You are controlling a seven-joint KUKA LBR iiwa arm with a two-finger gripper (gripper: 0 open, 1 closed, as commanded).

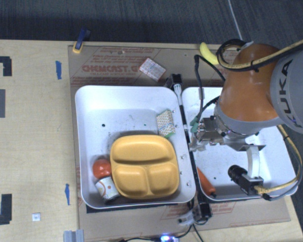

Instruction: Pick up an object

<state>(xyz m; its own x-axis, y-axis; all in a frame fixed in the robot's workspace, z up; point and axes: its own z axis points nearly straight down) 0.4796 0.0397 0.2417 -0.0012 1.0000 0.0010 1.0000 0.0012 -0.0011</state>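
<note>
Seen from above at a slant: two white bins side by side on a tabletop (30,135). Over the right bin (280,150), the grey arm with its orange band (247,84) — hiding much of that bin. Pincer (204,132) low beside the divider; open or closed, impossible to tell. In the left bin (91,110): a yellow compartment tray (144,165), long axis across the bin, an orange ball (102,168) and small can (107,188) partly tucked beneath it, a patterned packet (165,122) — near the pincer, just left. Orange carrot-like piece (206,181) below the pincer.
</note>
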